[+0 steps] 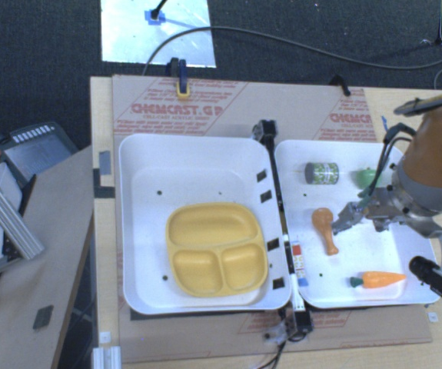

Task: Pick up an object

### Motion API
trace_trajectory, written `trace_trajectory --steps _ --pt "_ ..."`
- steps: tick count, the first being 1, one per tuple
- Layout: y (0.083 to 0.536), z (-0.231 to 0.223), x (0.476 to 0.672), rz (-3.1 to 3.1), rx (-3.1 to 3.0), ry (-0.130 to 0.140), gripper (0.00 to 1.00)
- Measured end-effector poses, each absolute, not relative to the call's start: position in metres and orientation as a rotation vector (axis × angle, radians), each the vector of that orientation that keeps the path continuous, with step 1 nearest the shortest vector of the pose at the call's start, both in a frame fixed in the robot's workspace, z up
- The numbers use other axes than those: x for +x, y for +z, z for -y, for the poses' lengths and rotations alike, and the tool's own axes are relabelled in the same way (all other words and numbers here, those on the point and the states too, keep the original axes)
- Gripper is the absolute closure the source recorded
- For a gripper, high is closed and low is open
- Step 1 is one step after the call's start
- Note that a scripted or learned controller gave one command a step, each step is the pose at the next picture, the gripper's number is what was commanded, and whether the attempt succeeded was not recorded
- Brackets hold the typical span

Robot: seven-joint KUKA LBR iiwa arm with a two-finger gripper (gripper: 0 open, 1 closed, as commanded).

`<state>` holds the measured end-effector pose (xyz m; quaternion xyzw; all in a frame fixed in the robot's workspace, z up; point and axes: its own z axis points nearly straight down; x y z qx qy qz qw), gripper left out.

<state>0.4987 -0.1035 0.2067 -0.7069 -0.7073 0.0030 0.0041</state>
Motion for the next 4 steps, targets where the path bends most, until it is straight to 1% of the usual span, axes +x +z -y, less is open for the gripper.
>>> trace_trajectory --steps 1,2,4 --pt "0.212 0.103 0.501 2.225 -2.219 -0.001 0.0" --pt "0.168 0.108 0.504 2.221 -2.219 0.002 0.0" --pt "0.082 0.103 0.507 2.221 -2.22 0.001 0.0"
